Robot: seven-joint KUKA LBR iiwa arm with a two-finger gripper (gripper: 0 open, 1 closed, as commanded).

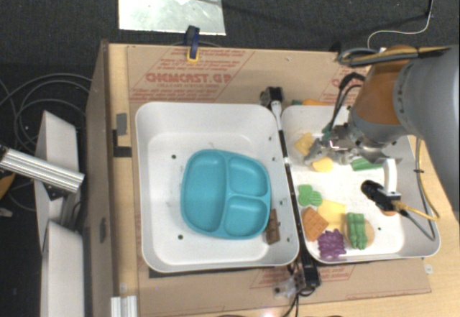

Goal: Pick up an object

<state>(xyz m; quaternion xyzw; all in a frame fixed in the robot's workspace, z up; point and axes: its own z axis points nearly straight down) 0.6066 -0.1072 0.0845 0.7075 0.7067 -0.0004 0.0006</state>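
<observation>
the pincer [332, 150] hangs low in the right bin [410, 240], by a yellow toy [323, 164]; whether its tips are apart or together, i cannot tell, since the arm [410, 103] hides much of that bin's far end. left of the right bin, the board on the surface [208, 71] reads "chemcast".

This looks like a robotics lab: an industrial arm [410, 103] reaches over a table [215, 75] (its top probably a board stamped with a maker's name), loose black cables [43, 93] trail across dark carpet [50, 14], and two white bins [154, 129] hold test items.
</observation>
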